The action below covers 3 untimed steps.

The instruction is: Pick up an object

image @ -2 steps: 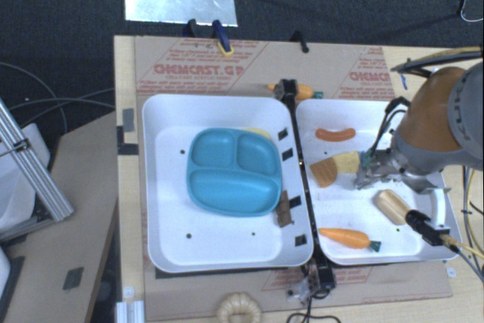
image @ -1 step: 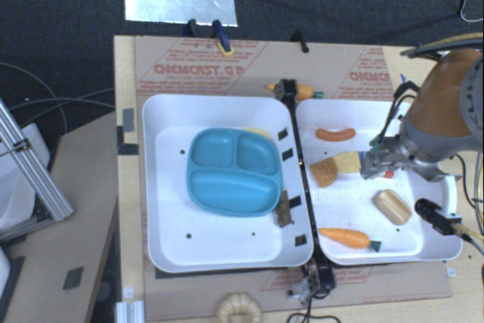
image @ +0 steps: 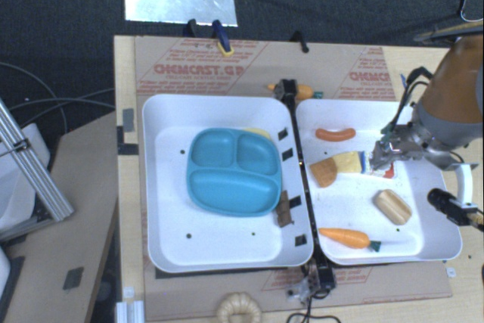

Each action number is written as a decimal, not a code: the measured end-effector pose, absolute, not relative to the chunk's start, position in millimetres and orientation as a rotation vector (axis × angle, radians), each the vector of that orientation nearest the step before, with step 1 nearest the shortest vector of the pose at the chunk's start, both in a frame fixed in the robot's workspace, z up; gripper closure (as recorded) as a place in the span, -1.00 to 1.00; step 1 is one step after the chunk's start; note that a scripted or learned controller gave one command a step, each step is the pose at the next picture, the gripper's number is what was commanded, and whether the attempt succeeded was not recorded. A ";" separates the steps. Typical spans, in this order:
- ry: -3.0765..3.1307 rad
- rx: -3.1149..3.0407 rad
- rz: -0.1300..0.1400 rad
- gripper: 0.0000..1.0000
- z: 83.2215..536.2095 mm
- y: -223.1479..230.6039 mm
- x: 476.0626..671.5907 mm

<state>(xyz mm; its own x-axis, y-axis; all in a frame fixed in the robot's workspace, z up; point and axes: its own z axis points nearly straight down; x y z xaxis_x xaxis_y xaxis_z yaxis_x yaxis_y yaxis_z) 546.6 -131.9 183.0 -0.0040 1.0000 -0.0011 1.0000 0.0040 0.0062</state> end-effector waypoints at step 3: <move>2.231 2.209 0.007 1.00 222.3 -41.8 600.7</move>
